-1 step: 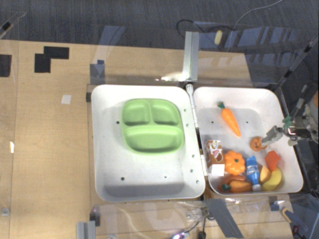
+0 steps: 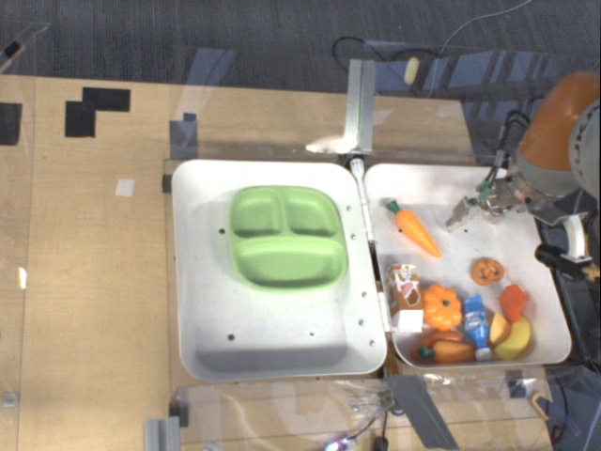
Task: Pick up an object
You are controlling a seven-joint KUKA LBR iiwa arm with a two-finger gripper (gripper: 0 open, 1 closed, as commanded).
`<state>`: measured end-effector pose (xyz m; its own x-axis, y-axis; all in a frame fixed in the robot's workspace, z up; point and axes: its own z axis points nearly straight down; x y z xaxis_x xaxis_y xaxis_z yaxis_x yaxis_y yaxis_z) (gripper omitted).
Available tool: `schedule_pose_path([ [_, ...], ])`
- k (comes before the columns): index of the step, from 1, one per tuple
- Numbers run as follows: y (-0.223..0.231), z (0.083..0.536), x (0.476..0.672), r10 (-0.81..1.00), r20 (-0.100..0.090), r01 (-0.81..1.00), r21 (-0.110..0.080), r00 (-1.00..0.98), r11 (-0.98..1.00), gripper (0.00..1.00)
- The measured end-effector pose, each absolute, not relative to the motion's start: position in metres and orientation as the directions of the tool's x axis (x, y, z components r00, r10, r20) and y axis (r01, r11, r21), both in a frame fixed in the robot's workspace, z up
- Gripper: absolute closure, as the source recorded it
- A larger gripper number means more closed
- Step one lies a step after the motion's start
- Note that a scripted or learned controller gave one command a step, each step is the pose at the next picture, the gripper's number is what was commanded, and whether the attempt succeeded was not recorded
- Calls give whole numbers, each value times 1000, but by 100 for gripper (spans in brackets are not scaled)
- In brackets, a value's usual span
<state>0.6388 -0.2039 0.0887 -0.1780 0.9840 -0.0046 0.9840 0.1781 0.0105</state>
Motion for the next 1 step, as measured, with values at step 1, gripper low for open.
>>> schedule_pose_path([
  [1, -204, 88, 639, 984, -4, 984, 10, -178, 178, 0],
])
